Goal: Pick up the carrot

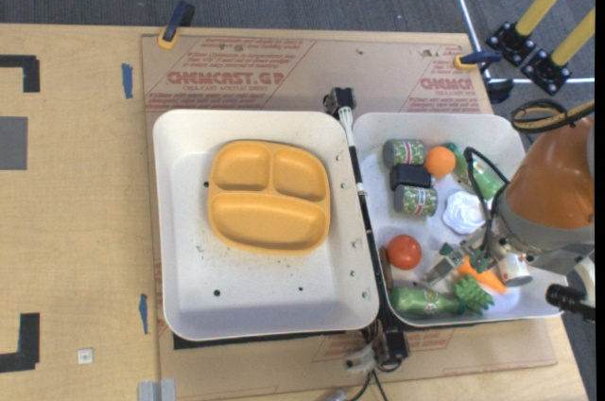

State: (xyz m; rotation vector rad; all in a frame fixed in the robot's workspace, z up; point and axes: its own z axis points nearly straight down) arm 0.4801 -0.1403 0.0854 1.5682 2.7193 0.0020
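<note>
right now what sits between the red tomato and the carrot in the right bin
In the camera view, the gripper sits between the red tomato and the carrot, right beside the carrot.

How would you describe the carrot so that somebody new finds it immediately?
Look at the right bin, at its near edge under the gripper. The carrot is a small orange cone lying just above a bumpy green piece. Unlike the round red tomato nearby, it is pointed.
</note>
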